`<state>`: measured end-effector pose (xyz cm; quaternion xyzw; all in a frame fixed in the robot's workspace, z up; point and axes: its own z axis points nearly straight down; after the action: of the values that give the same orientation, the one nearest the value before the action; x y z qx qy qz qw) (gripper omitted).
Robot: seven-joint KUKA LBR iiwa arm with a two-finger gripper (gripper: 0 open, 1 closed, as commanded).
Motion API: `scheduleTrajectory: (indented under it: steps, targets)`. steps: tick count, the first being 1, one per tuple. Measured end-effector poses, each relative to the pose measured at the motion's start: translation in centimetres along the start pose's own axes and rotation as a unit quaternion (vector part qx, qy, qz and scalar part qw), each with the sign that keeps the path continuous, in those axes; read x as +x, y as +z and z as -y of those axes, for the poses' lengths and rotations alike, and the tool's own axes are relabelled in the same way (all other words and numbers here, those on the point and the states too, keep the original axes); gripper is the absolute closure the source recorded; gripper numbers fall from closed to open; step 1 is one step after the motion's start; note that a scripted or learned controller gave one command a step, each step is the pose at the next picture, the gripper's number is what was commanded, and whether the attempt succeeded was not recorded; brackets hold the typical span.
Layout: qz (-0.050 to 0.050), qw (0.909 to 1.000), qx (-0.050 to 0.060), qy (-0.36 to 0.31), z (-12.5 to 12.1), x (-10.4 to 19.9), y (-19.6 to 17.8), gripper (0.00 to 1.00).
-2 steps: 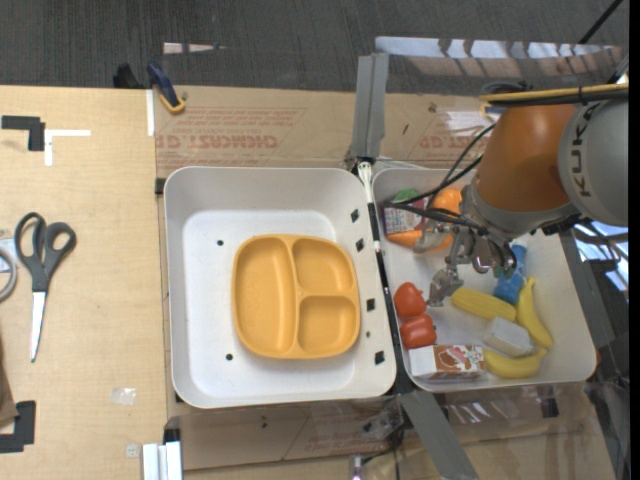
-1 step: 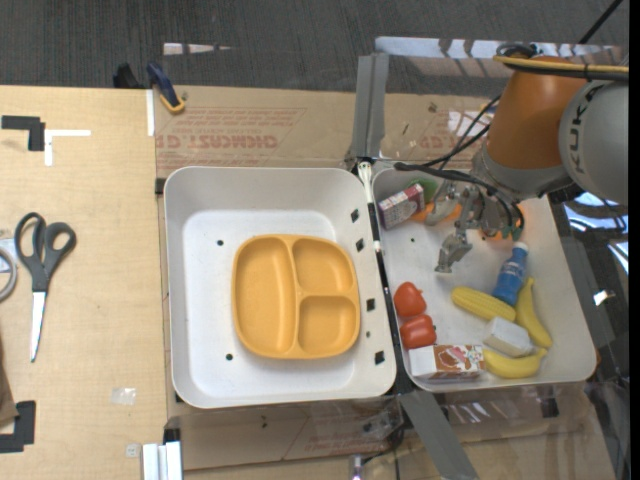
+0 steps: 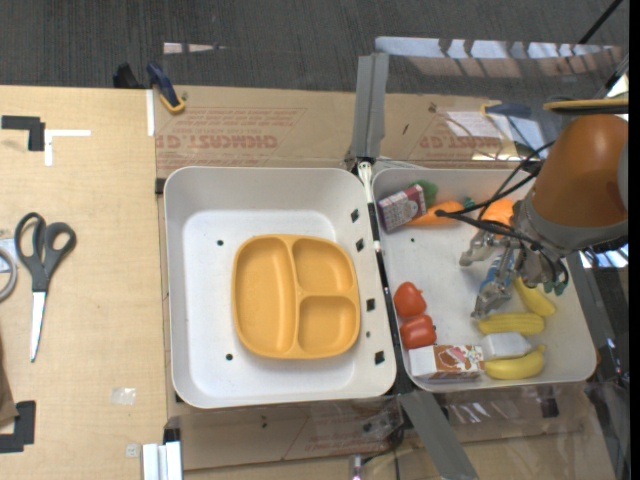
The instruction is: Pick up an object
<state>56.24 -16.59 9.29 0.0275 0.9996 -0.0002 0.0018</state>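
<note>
The gripper (image 3: 497, 290) hangs just above a yellow banana (image 3: 511, 322) in the right bin (image 3: 440, 298); whether it is spread or pinched, I cannot tell. Left of that bin, another bin (image 3: 190, 268) holds a yellow divided plate (image 3: 296, 296), with scissors (image 3: 42, 263) on the wooden bench (image 3: 80, 368) beyond.

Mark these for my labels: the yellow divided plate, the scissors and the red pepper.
yellow divided plate (image 3: 296, 296): camera view, centre ridge.
scissors (image 3: 42, 250): camera view, handle loops.
red pepper (image 3: 409, 299): camera view, its body.

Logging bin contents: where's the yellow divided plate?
The yellow divided plate lies in the middle of the left bin, apart from the toy food in the right bin.
</note>
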Motion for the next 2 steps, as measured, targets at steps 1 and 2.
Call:
scheduleTrajectory:
  steps: [1, 2]
  targets:
    - [0.001, 0.9960, 0.000, -0.089, 5.0, 2.1, -0.1, 0.00]
    - [0.002, 0.9959, -0.001, -0.091, 4.7, 1.9, -1.1, 1.00]
